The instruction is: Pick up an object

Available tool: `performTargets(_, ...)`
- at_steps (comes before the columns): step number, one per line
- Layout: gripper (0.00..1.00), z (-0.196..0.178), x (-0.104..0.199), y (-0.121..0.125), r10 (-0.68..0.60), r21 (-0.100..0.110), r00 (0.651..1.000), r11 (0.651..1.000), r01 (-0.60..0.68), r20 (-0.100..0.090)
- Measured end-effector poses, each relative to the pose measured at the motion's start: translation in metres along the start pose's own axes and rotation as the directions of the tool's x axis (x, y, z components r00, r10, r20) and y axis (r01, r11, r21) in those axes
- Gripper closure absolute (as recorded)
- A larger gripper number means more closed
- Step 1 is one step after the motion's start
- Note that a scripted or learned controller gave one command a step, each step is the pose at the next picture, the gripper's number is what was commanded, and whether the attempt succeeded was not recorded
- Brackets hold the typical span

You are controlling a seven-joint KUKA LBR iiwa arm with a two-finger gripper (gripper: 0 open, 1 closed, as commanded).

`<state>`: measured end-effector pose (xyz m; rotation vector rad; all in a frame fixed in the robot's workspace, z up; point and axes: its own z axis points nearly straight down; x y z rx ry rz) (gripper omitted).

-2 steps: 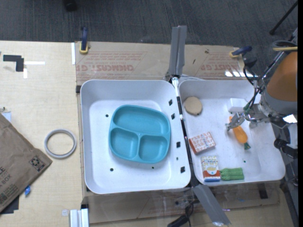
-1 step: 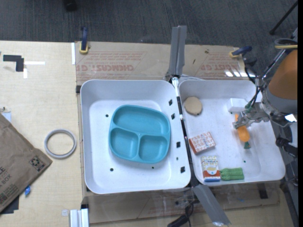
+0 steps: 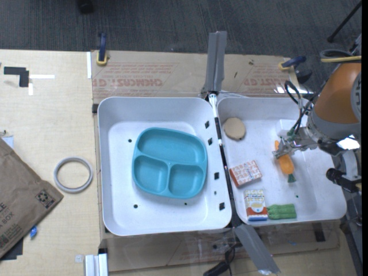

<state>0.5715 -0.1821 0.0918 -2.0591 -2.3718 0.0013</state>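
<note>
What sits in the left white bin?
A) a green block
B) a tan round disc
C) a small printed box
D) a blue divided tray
D: the blue divided tray lies in the left bin, while the box, disc and green block lie in the right bin.

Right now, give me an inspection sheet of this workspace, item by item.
Surface: wooden bench bearing a left bin and a right bin.
Job's things: right bin holds a tan round object, orange object, red patterned box, small carton and green object.
Clutter: blue divided tray in the left bin; tape ring and brown cardboard box on the bench.
Grippers: gripper low over the orange object; grip unclear.
Cables: black cables by the wrist.
Surroundings: dark carpet.
</note>
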Motion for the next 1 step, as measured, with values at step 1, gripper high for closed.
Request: performTargets(1, 1.0, -0.1092, 0.0075, 0.0185, 0.133, -0.001, 0.991, 0.991, -0.133, 0.002)
